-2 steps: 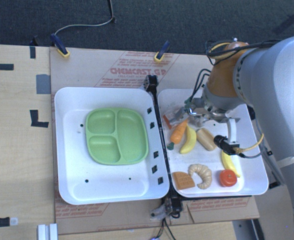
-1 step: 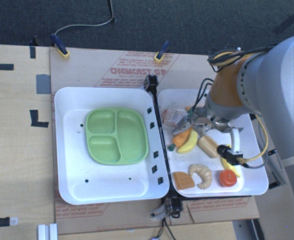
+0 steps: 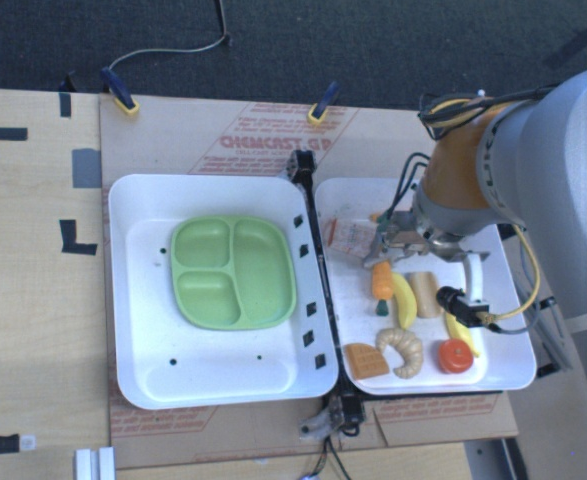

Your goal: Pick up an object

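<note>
The grey arm [image 3: 533,158] reaches in over the right bin [image 3: 508,373], bent steeply downward with its orange band just above the wrist. Its end effector [image 3: 398,240] hangs low over the bin's upper part, just above the toy carrot [image 3: 382,282] (whether it is open or closed I cannot tell). Beside the carrot lies a banana [image 3: 405,300]; below it, a croissant [image 3: 404,350].

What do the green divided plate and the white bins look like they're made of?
Green divided plate: probably moulded plastic, matte; uniform pale green colour, soft rounded dividers, no sharp glare.
Left bin and right bin: likely thin formed plastic, smooth and slightly glossy; rounded corners, even white, faint sheen along the rims. Painted metal can't be ruled out from this view.
</note>
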Controlling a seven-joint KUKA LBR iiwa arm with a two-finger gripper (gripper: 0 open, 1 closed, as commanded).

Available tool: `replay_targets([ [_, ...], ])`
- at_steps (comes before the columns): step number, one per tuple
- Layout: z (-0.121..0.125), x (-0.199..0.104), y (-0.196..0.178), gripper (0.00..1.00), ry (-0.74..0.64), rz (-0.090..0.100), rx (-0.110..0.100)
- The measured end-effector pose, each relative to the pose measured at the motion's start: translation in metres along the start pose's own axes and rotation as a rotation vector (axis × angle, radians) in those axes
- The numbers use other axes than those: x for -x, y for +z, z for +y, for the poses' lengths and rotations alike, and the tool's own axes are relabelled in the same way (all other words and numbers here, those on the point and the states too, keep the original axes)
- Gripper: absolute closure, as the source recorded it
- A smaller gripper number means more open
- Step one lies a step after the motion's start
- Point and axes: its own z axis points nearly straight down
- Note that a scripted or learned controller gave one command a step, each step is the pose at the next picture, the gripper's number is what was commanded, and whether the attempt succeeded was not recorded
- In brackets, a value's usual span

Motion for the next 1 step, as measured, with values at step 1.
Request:
replay_targets([
  [1,-0.0116,-0.0666,-0.0884,1.00,-0.001,0.005,-0.005],
])
